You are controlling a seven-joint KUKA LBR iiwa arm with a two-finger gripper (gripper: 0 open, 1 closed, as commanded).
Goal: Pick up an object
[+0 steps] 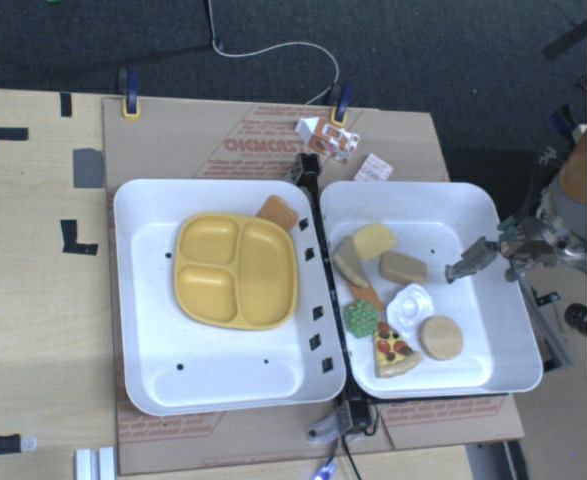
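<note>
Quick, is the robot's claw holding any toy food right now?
Claw: holding nothing, hanging over the right bin; open or shut cannot be told.

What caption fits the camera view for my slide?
Gripper poised over the right bin of toy food; yellow divided plate in the left bin.

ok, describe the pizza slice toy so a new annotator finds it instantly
Look in the right-hand white bin, at the cluster of toy food by its left wall. The pizza slice lies at the cluster's near end, just below the green broccoli piece and left of the round tan cookie. It is the only triangle, yellow with red dots.
</note>
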